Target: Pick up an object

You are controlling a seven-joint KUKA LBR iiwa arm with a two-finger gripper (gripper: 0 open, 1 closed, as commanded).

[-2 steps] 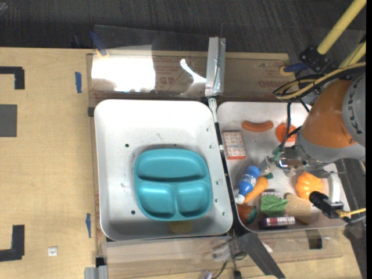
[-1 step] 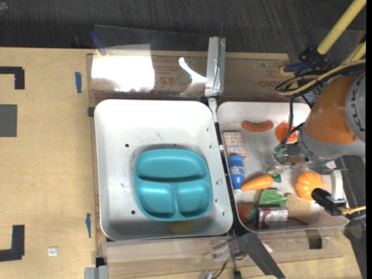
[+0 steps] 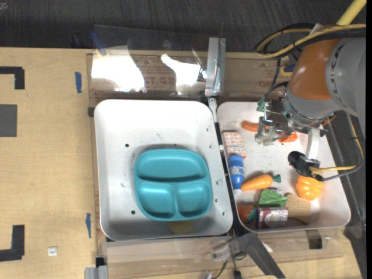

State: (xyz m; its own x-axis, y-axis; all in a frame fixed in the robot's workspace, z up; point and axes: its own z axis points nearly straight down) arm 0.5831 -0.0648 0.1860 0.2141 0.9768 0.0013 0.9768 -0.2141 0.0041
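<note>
the blue bottle (image 3: 235, 172) by the left wall of the right bin (image 3: 343, 214) is taken as the landmark. the gripper (image 3: 268, 135) is found up and to the right of the bottle. it is held low over the far part of the bin, and the arm is brought in from the right.

just beneath it an orange toy vegetable (image 3: 250, 125) is laid crosswise. one end is seen on the bottle's side of the gripper and the other end beyond it. no single thing is named by the task, so this orange piece is judged to be the one aimed at, being the only thing directly under the gripper. whether the gripper is released or clenched cannot be told, as its tip is blurred against the orange piece. no hold can be claimed.

a small box (image 3: 232, 139) is set against the bottle's upper end, and a carrot (image 3: 257, 182) is laid just right of its lower end. a can (image 3: 273, 217) is crowded in below and right of the bottle, and a yellow pepper (image 3: 308, 187) sits further right. the orange piece is judged the easier pick, since bare floor is left around it.

well left of the bottle, a teal divided plate (image 3: 172, 182) is laid flat in the left bin (image 3: 116, 132). it is judged too broad for a pinch.
</note>
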